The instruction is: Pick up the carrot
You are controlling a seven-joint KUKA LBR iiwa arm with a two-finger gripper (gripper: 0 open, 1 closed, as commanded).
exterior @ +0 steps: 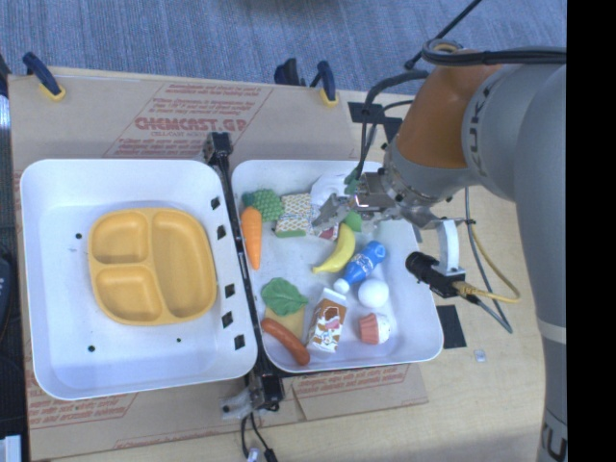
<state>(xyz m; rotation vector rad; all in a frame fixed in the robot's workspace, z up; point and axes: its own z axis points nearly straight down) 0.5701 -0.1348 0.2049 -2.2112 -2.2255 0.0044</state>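
Pincer: my gripper [339, 210] hangs over the upper middle of the right bin [420, 343], reaching in from the right; its metal parts blur together there, so I cannot tell how it stands or whether it has hold of anything.
Arm: my grey arm with its orange band [438, 114] crosses the upper right corner of that bin.
Carrot: the carrot [252, 236] lies along the left wall of the right bin, pointed end toward the front, green top just above it; it sits apart from my pincer, to its left.
Near my pincer: a yellow banana [338, 249] curves just below it, and a patterned packet [294, 215] lies just to its left.
Rest of right bin: a blue-capped bottle [364, 263], a white egg [373, 294], a small carton [329, 323], a green leaf [284, 295] and a red sausage [285, 341] (all crowded in the lower half).
Left bin: the left bin [48, 354] holds a yellow tray [152, 265] with three compartments.
Bench: both bins rest on brown cardboard [183, 114], side by side and touching along the middle.
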